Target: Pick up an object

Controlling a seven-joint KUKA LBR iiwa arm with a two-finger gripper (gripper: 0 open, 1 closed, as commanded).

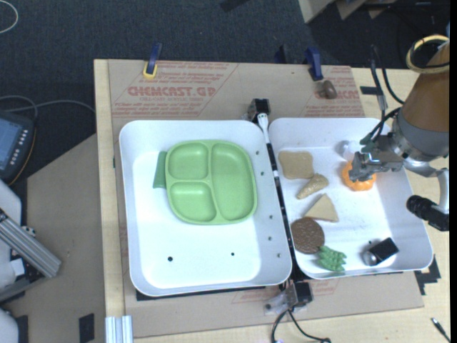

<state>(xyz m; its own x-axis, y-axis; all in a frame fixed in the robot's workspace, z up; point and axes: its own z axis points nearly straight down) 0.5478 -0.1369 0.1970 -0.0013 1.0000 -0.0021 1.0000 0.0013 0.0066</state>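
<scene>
My gripper (360, 164) hangs over the right bin (400, 131), right above a small orange object (358, 181) near the bin's right side. Its dark fingers point down onto the top of that orange piece. In the same bin lie a tan square slice (295, 163), a small tan crescent piece (312, 186), a tan wedge (322, 209), a brown round cookie (308, 234), a green leafy piece (330, 258) and a black and silver object (380, 251).
The left bin (143, 191) holds a green divided plate (211, 181). A black divider strip (273, 184) runs between the bins. The arm's orange band (432, 98) and grey wrist stand over the right bin's far right edge.
</scene>
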